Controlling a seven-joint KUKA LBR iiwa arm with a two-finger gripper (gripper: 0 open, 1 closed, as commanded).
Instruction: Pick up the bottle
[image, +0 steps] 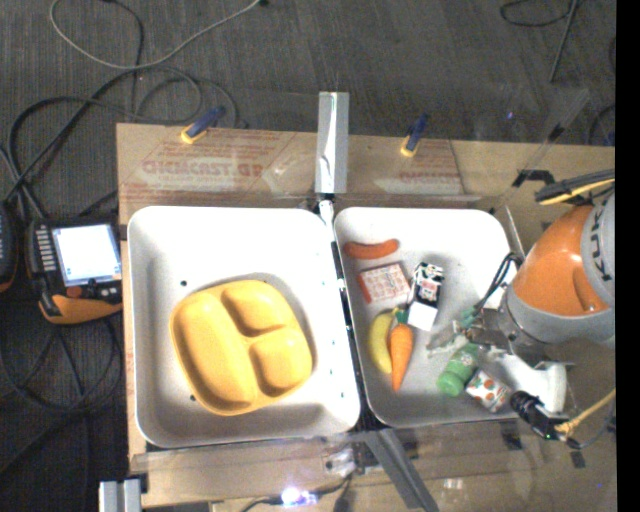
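Gripper (462, 340) hangs low over green bottle (456, 374) near right bin's (490, 228) front edge, lined up to grab; grip state unclear.

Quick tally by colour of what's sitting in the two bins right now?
Yellow: 2, divided plate, banana
Orange: 2, carrot, sausage
Green: 1, bottle
Printed, mixed colours: 3, packet, carton, small box
Total: 8

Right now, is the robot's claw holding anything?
Gripper: cannot be told. It sits low in the right bin, right by the green bottle, but the view is too blurry to tell if it holds it.
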